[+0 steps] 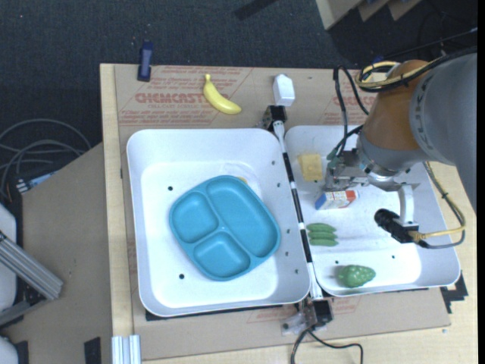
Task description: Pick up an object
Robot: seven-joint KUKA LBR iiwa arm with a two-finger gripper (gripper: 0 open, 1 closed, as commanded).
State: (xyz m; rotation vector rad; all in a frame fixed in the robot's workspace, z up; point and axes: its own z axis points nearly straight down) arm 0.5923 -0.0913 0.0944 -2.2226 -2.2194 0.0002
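Arm positioned over right bin point(424, 268); divided blue tray point(222, 226) located in left bin point(151, 173).
Gripper point(339, 179) is lowered directly above the red-white-blue packet point(338, 198); finger state cannot be determined. A yellow block point(311, 166) lies just beside.

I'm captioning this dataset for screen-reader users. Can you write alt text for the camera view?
A grey and orange robot arm reaches from the right into the right bin, its gripper over a small red, white and blue item. The left bin holds a blue divided tray; a banana lies on the bench behind.
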